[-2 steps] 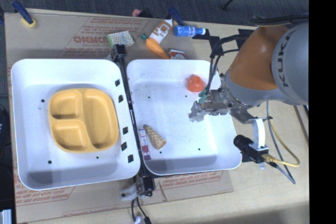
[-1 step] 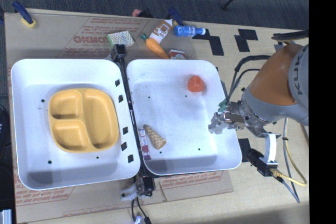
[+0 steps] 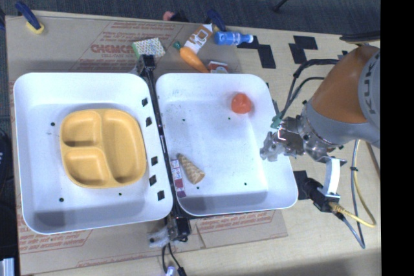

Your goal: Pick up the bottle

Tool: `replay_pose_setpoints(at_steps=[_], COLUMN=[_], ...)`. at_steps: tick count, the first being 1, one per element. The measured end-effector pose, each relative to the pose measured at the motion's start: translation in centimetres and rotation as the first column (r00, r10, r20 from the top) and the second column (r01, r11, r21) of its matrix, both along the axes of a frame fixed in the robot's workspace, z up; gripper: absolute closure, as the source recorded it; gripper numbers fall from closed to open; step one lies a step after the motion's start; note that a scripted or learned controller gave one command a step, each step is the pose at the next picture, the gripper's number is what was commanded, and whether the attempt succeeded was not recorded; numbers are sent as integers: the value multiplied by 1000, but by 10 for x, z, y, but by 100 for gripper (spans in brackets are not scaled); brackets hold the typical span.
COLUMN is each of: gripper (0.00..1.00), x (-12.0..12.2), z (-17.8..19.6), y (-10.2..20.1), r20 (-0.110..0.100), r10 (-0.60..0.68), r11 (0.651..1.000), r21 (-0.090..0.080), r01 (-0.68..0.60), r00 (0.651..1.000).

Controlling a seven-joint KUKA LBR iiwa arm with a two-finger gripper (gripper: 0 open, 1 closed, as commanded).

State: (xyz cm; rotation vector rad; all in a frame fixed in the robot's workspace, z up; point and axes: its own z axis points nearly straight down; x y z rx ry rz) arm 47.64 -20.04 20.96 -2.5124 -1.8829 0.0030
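The approach looks barely begun: the small blue plastic bottle (image 3: 228,38) lies on the desk beyond the right white bin's (image 3: 278,187) far rim, while the pincer (image 3: 270,148), whose opening I cannot tell, hovers at that bin's right edge and must travel across.

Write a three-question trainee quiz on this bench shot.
1. True or false: the yellow divided plate sits in the right bin.
2. Which lies in the right bin? A) red ball B) carrot C) green sponge
3. Fill in: the gripper is at the right bin's ___ rim, by the view's left or right.
Key: 1 false, it sits in the left bin; 2 A; 3 right.
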Motion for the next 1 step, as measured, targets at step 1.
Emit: replay_pose_setpoints(at_steps=[1], gripper=[100], x=[0], z=[-3], y=[0], r20=[0], r10=[-283], r11=[959], r21=[0], r01=[283], r00=[959])
